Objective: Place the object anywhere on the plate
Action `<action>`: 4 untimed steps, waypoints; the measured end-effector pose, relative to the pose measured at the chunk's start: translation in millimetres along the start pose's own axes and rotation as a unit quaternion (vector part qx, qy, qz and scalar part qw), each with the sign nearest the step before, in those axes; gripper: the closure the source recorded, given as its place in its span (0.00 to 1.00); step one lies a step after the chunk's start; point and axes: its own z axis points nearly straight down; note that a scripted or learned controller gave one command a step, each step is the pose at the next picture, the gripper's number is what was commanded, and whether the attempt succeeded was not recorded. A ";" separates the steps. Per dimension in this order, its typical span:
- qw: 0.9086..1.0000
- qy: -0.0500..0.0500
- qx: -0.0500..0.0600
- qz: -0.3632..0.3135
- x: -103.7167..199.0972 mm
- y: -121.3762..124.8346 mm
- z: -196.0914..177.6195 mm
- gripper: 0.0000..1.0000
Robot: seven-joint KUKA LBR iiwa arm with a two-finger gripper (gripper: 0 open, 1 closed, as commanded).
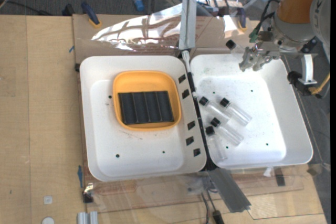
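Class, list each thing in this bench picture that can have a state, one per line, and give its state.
Orange square plastic plate: flat in the left white bin, bearing a black ribbed rectangular block.
Clear plastic vials with black caps: lying on their sides in the right white bin, capped, not on the plate.
Gripper: above the right bin's far edge, apart from the vials.

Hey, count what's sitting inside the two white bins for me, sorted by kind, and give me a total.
Orange plate: 1
Black ridged block on the plate: 1
Clear vials with black caps: about 3; they overlap, so the count is uncertain
Total: about 5
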 end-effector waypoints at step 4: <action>0.991 -0.002 -0.003 -0.131 -104.4 -0.4 -38.5 0.00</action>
